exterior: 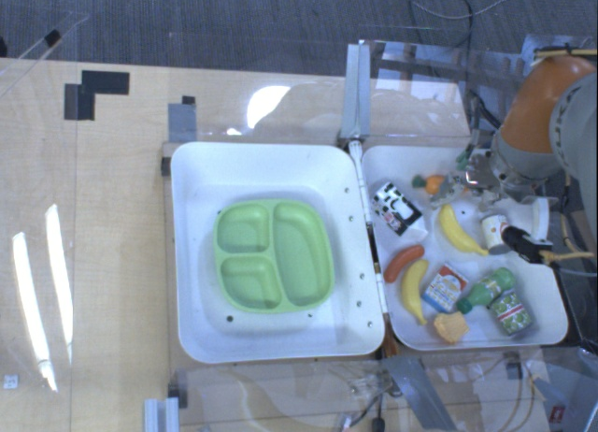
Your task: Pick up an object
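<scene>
Nearest lay a green can [509, 311] and a small carton [443, 289] in the right bin [557, 327]. Farther back, two bananas [459, 230]. Beyond, the pincer [472, 176] hovered low; whether its tips were apart I cannot tell.

1. My arm [572, 131] is a thick, rounded grey casing.
2. A broad, glossy orange band [547, 103] wraps it above the wrist.
3. My end effector [478, 173] is a cluster of small dark and metallic parts, too small to resolve.
</scene>
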{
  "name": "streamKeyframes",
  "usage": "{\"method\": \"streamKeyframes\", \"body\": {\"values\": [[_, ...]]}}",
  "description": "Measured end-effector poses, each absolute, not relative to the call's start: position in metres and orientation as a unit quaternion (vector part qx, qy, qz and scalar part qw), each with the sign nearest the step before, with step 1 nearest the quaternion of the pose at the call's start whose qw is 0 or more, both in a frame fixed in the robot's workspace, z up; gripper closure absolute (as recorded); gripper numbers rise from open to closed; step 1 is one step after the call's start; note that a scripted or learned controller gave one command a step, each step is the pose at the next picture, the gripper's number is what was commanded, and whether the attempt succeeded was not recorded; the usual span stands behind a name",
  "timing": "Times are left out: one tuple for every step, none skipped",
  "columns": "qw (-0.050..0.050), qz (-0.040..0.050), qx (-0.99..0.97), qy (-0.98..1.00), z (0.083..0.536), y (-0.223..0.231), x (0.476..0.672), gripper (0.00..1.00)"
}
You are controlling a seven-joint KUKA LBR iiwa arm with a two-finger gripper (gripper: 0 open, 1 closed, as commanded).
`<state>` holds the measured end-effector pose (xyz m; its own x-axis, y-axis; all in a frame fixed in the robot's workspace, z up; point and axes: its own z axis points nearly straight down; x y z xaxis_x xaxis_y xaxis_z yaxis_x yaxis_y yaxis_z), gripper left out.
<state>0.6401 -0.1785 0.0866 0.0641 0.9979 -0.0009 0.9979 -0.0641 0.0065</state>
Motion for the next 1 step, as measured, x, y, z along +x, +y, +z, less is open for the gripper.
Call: {"method": "streamKeyframes", "body": {"values": [[0.006,0.0053,0.729,0.684,0.1001,-0.1775,0.6433,1.0]]}}
